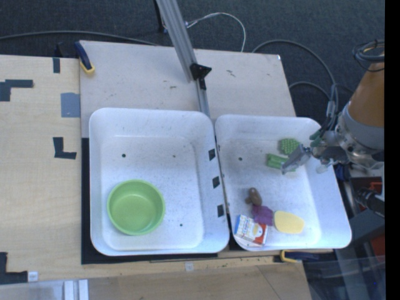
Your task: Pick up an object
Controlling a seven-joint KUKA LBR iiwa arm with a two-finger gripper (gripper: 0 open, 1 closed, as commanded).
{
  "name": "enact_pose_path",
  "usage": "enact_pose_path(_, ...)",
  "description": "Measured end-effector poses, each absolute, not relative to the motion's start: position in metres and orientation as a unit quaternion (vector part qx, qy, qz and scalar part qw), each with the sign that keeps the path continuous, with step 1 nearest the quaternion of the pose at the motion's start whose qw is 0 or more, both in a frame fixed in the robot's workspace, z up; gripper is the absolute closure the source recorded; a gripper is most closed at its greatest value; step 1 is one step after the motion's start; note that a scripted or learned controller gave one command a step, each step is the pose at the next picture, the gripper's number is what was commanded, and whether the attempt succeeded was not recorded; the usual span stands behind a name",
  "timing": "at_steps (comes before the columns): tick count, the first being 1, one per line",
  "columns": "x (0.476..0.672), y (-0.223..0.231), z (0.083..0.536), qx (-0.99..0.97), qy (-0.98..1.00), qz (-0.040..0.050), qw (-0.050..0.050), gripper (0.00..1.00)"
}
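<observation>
My gripper (299,157) reaches in from the right, low over the upper part of the right bin (325,230). Its tip lies right beside a small green block (274,161), and a green knobbly piece (288,145) sits just above it. Whether the gripper touches the block cannot be told. Lower in the same bin lie a small brown figure (253,197), a purple piece (263,215), a yellow oval piece (289,222) and a red and white carton (250,230). A green bowl (135,207) stands in the left bin (150,130), at its lower left.
A grey metal pole (181,33) slants from the top of the view down to the divide between the bins. Cables run over the dark floor behind the bench. A blue and yellow clamp (84,57) sits at the bench's back left corner.
</observation>
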State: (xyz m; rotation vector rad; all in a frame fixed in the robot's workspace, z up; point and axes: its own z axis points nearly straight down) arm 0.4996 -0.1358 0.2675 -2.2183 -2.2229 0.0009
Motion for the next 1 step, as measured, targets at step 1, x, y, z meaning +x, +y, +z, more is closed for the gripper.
enact_pose_path(1,0.4996,-0.1359,0.2674,-0.706,-0.708,0.0004,0.001,0.0)
